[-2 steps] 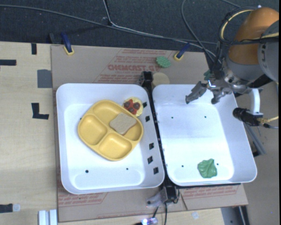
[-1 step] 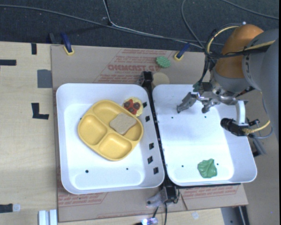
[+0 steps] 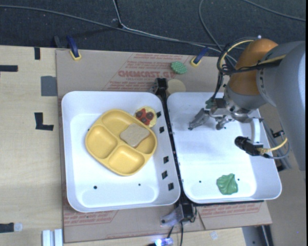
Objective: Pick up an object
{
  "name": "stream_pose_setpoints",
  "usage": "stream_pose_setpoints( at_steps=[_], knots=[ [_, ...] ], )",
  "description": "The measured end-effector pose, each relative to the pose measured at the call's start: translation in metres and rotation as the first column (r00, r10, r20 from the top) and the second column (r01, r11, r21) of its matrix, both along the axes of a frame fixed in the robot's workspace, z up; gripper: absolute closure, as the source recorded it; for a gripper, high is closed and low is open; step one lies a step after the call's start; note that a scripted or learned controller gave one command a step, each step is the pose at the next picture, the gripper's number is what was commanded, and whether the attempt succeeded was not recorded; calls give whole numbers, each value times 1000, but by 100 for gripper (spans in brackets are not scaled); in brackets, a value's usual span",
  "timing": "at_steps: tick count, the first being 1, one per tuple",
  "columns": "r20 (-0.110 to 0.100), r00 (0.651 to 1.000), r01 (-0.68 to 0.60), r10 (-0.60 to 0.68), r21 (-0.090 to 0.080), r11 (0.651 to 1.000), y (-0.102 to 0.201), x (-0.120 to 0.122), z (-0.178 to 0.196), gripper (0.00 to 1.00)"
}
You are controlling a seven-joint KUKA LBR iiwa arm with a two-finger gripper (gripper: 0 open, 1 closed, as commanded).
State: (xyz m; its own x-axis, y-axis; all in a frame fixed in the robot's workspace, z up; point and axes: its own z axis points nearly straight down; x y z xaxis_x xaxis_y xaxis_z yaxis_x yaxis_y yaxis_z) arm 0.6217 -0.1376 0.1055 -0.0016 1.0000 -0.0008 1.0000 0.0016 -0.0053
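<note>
Green leaf [image 3: 227, 184] sits at the near edge of the right bin [image 3: 195, 188], and up toward the far end hangs the gripper [image 3: 208, 121], fingers spread and gripping nothing, leaf lying well apart, nearer the camera.

Grey arm [image 3: 290, 81], orange band [image 3: 254, 65]

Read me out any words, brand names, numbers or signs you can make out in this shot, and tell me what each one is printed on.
"CHEMCAST": my best reading of the large red lettering on the cardboard sheet above the left bin; it is soft, so the spelling is uncertain.
Smaller red lines under that lettering: too blurred to read.
Red print on the cardboard strip below the bins: too small to read.
The yellow tray and the right bin carry no lettering I can make out.
</note>
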Motion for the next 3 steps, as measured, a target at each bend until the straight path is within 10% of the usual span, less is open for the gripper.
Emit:
stream_pose_setpoints(
  at_steps=[1, 2, 3],
  knots=[
    [4, 1000, -1, 1, -1, 1000, 1, 0, -21, 0],
    [8, 1000, -1, 1, -3, 1000, 1, 1, -9, 100],
    [7, 1000, 1, -1, 1, 1000, -1, -7, 38, 100]
  ],
)
